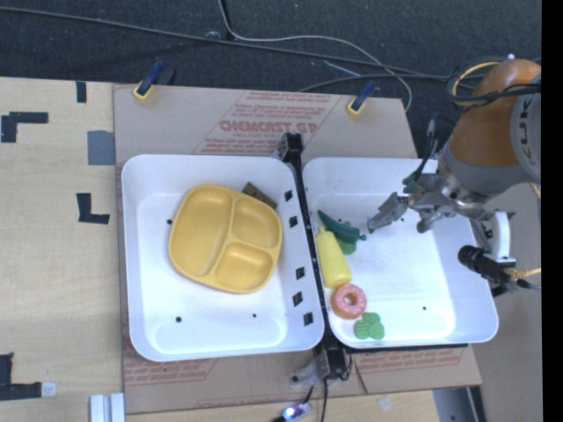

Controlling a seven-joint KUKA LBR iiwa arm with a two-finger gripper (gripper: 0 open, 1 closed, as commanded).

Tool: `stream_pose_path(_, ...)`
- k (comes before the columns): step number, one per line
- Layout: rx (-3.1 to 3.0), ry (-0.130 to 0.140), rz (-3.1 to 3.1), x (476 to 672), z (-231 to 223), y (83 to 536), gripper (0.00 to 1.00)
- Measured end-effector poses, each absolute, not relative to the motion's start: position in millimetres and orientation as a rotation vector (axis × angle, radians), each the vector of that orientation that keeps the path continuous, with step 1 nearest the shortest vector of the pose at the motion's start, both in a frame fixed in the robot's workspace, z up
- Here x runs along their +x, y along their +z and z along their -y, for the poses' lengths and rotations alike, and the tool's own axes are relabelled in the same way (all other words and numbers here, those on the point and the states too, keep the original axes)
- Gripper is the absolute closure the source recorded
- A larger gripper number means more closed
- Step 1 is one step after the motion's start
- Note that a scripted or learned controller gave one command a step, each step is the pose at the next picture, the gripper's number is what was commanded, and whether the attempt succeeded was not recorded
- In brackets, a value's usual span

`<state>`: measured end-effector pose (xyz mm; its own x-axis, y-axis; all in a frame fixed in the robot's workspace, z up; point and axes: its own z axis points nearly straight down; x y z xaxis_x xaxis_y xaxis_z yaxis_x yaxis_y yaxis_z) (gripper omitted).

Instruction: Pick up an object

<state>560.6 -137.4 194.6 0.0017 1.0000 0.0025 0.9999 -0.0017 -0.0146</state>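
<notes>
nearest the camera, in the right bin [440, 328], a small green toy [369, 327] close to the near wall, just right of the divider. just beyond it a pink ring donut [349, 301], then a yellow cylinder [332, 258] lying lengthwise along the divider, its far end touching a dark green leafy piece [340, 228]. all four crowded against the bin's left wall, probably where loose items slide and settle, leaving little room on that side for a finger. any of them a fair candidate for the pick; none lifted yet.

in the left bin [145, 262], a yellow compartment tray [225, 237] lying flat mid-bin, with a brown scrap [256, 192] poking out from under its far edge.

farther back and right, gripper [403, 210] low over the right bin, tilted and pointing left toward the green piece, just short of it. two dark fingers spread apart, nothing between them. grey wrist behind, orange band [506, 76] above, arm reaching in from the right. looks like an approach, grasp not yet begun.
</notes>
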Motion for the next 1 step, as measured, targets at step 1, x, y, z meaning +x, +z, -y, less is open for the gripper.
stream_pose_path(1, -2.218, 0.001, 2.222, 563.7, 137.2, 201.3, 0.00)
